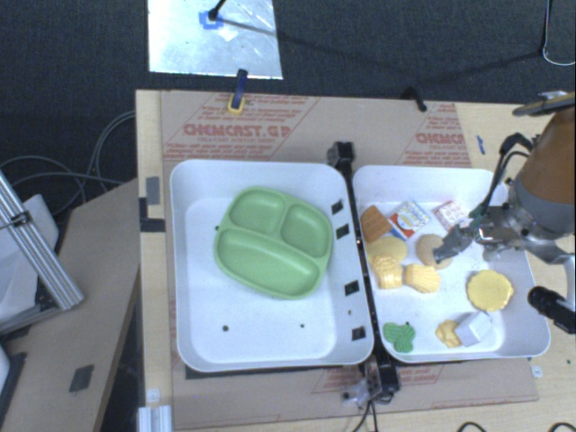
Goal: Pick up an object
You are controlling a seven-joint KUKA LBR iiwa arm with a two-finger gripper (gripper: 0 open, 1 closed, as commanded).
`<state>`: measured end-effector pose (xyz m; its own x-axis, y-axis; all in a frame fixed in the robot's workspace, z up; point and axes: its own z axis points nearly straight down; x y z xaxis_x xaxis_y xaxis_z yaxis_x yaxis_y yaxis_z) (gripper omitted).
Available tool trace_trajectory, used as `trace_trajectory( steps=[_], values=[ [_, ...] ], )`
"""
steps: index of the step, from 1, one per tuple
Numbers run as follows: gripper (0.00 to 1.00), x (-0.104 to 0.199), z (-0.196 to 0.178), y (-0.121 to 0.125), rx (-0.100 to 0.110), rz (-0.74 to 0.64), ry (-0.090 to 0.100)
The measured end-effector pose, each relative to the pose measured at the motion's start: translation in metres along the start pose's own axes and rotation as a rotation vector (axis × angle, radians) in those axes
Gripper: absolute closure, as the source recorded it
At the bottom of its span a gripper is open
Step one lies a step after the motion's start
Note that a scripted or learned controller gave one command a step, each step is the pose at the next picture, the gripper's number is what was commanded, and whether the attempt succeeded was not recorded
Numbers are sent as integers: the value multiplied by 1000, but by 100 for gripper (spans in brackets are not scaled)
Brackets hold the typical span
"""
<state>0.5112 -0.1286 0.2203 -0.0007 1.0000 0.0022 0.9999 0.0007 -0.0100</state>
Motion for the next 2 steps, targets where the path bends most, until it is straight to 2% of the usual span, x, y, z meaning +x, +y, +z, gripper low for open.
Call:
trace_trajectory(
  steps=[1,2],
  values=[
    [0,0,-5,3,-12,-3,-2],
    [0,7,55,-2,-6,-1,-1]
  ],
)
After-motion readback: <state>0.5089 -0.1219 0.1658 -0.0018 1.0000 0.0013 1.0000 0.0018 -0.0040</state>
